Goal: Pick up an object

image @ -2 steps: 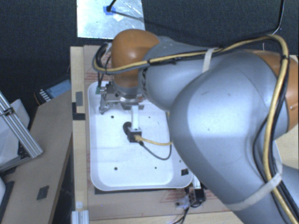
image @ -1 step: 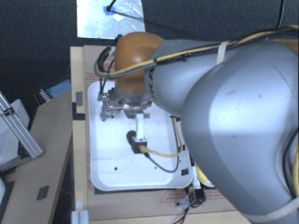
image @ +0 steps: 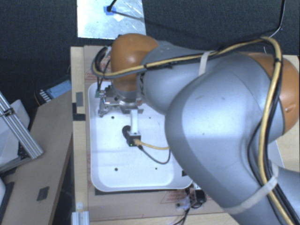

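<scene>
The grey arm's (image: 211,125) tool (image: 118,105) hangs over the shallow white plastic bin's (image: 112,175) twelve o'clock end. I cannot tell its grip state or its target. It risks closing on nothing and scraping the bin.

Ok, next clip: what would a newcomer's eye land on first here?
The bulky grey arm, which reaches in from the right and covers much of the view, with its orange band above the wrist near top centre. Below that, the tool hangs over the far end of a white bin at left-centre. A shiny silver sheet lies on the dark surface at the top.
</scene>
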